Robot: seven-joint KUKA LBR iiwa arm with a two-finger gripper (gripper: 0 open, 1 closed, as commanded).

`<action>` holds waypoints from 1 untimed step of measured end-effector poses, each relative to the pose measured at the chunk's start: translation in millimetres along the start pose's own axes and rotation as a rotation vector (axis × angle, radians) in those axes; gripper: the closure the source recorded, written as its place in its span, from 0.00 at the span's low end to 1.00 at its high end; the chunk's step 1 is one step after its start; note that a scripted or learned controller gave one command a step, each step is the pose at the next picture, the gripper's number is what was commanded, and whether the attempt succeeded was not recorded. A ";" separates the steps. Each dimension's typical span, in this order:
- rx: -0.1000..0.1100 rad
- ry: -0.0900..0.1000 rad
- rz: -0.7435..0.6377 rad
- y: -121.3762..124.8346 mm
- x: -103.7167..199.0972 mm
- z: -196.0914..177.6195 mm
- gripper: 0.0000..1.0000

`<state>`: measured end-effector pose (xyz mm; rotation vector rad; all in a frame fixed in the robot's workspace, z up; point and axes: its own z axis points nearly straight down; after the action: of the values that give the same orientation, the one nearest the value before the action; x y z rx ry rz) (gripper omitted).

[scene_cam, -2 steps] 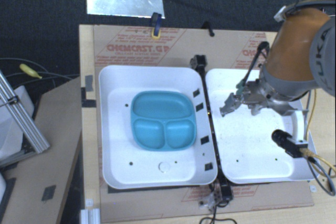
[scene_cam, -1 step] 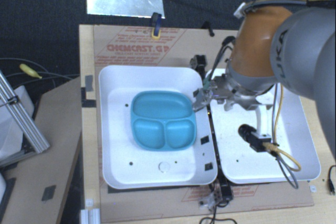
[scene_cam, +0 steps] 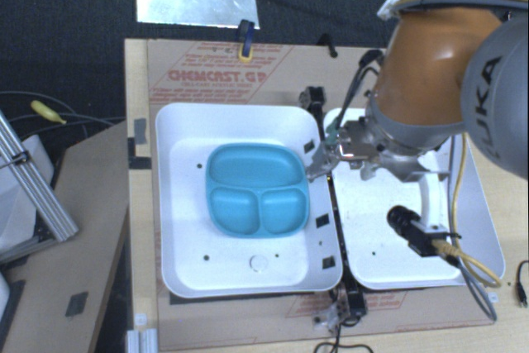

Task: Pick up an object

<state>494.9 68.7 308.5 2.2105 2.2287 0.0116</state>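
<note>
The pincer hangs at the seam between the shallow white left bin and the shallow white right bin; whether it is open or closed cannot be told from this angle. The light-blue plastic plate with three compartments lies flat in the left bin, just beside the pincer's tip, on the side away from the arm

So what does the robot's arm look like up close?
The fat, rounded robot arm has a shiny orange band, and the smooth grey shell beside it carries big dark letters. Under the orange comes a grey metal wrist, ending in a small silvery gripper. Thin dark cables run alongside the wrist.
</note>
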 end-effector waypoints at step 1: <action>0.002 -0.003 -0.001 2.1 -2.1 -6.3 1.00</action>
<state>497.0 66.6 314.7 2.2088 2.2298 0.0065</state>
